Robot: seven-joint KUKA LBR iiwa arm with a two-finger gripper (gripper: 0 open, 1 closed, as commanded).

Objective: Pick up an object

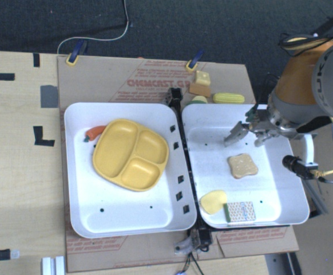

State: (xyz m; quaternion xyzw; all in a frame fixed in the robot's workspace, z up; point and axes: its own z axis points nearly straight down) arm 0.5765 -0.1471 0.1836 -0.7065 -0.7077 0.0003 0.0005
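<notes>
Here the grey arm [309,90] reaches in from the right, its tool [248,136] low over the right bin [286,205] with fingers spread apart, grasping nothing; just below it a tan toast slice [242,165] lies flat on the bin floor, roughly square, no clear long axis; near the front rim sit a yellow piece [213,201] and a patterned sponge [240,211]; the left bin [80,199] holds a yellow divided plate [131,154]; both bins rest on cardboard [149,79] over the table [18,171].
</notes>
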